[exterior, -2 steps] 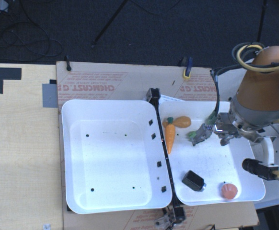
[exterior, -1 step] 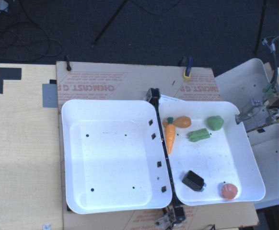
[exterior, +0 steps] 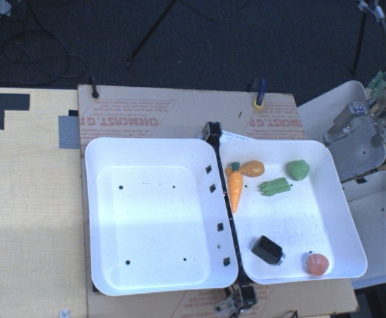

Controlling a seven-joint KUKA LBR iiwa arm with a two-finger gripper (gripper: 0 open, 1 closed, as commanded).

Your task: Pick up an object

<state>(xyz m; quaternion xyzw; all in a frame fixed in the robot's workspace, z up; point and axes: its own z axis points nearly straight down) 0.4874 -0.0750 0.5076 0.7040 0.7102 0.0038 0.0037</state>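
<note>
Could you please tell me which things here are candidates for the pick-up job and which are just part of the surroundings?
Candidates, all in the right bin:
carrot
orange piece
green cucumber
green lump
black block
pink ball

Surroundings:
left bin
cardboard sheet
blue clamp

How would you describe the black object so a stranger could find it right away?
Look in the right bin, toward its near edge. The black block lies there, left of the reddish ball. It is the only dark, boxy item among colourful toy foods.
</note>
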